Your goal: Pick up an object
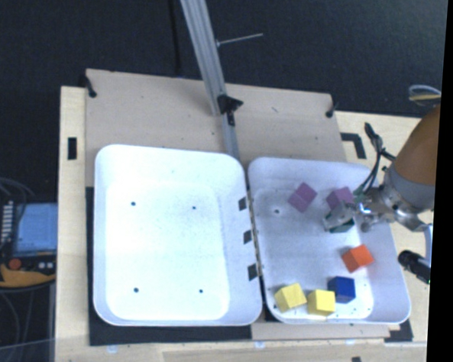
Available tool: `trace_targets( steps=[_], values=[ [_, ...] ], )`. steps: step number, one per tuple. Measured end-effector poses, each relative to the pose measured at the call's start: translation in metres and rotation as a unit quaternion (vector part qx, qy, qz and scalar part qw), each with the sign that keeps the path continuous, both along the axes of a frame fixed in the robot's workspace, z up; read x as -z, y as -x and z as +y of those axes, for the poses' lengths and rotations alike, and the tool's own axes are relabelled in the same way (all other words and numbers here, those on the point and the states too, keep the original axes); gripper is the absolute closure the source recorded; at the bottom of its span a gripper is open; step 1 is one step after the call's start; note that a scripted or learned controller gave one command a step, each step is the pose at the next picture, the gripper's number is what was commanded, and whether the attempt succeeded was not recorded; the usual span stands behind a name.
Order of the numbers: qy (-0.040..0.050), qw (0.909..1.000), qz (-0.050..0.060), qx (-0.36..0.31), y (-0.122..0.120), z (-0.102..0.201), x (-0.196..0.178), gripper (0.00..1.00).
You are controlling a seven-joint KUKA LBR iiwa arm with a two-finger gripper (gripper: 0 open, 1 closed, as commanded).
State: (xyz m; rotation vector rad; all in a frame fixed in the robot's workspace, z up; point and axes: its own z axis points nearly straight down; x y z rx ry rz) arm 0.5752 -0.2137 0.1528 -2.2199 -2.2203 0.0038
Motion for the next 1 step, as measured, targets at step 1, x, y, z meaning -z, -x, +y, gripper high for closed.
trace_targets(
  steps=[1],
  values=[
    [0.0001, 1.0000, 0.000, 0.000, 0.0005, -0.0001, 0.0524, 0.00]
  ],
)
